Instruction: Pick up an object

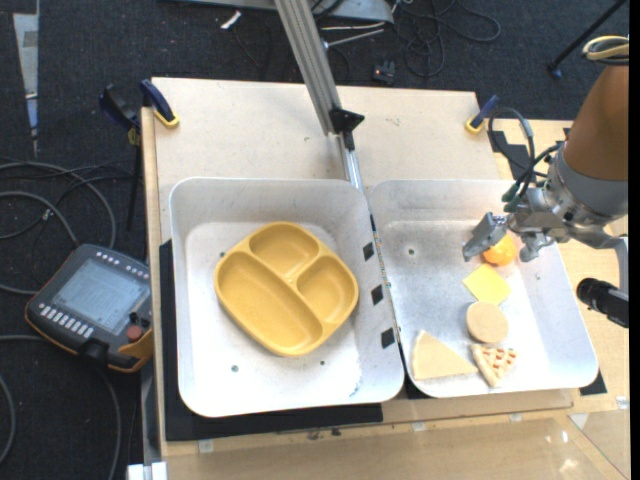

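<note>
One small orange ball (500,251) sits between open jaws of gripper (508,236), right bin (420,208) mid-back; prob. light, smooth, rolls — grip across its middle.

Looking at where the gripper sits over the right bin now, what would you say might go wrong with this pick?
1. The gripper is at the small orange piece, which looks rounded; it may slip out as the fingers close.
2. The yellow square lies right beside the orange piece, so a finger may nudge it.
3. The round tan piece lies close below, leaving little margin if the approach drifts.
</note>
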